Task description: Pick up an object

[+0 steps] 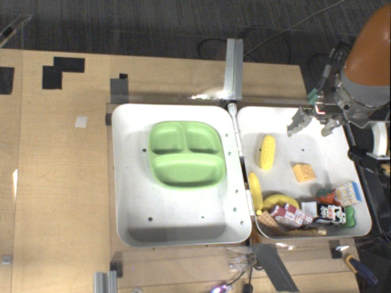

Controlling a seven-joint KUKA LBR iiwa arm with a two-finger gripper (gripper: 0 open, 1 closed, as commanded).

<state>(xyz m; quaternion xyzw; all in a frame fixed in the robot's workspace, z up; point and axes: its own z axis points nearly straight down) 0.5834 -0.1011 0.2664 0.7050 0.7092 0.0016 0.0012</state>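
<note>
My gripper (313,125) hangs over the far part of the right bin (281,116), its two fingers spread apart with nothing between them. Below and to its left lies a yellow corn cob (267,151). A small orange cheese wedge (304,173) rests nearer the bin's middle. A banana (255,191) lies along the bin's left wall. Several small packaged items (311,213) crowd the near edge of the bin.
The left bin (131,212) holds a green divided plate (186,153). A metal post (234,66) stands behind the seam between the bins. Cables run across the dark floor at the back right.
</note>
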